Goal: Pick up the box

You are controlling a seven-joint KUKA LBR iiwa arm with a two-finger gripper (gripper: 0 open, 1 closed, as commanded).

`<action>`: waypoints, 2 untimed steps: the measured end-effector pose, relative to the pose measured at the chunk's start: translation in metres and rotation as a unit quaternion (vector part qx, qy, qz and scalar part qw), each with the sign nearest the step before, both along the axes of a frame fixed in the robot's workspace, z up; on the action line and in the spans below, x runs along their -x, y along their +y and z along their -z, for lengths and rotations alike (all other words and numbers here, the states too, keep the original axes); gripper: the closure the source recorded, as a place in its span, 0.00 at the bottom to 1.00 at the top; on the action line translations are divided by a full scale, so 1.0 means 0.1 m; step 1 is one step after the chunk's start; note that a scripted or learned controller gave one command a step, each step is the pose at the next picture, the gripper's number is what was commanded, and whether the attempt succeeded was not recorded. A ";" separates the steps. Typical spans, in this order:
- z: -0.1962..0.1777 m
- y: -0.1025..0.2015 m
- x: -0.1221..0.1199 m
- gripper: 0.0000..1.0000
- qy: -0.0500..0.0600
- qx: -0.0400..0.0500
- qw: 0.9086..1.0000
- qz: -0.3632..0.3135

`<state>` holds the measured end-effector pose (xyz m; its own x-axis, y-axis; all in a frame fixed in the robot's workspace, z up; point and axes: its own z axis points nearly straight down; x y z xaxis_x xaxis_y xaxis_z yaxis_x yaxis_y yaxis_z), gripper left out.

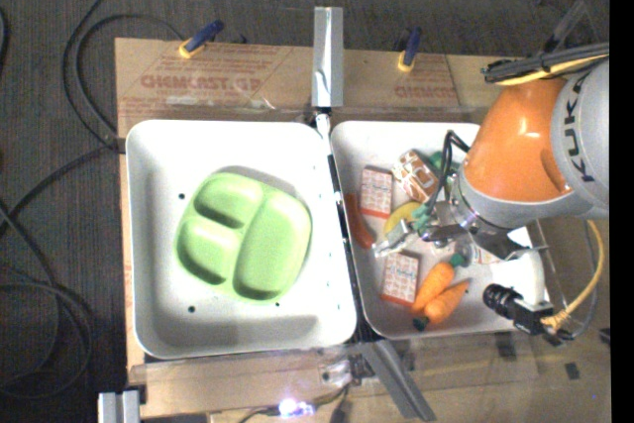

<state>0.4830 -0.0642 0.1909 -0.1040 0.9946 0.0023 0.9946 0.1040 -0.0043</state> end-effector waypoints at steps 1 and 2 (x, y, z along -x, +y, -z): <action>0.40 -0.32 -0.02 0.00 0.000 0.000 1.000 0.026; 1.01 -0.33 -0.03 0.00 -0.006 0.002 0.995 0.097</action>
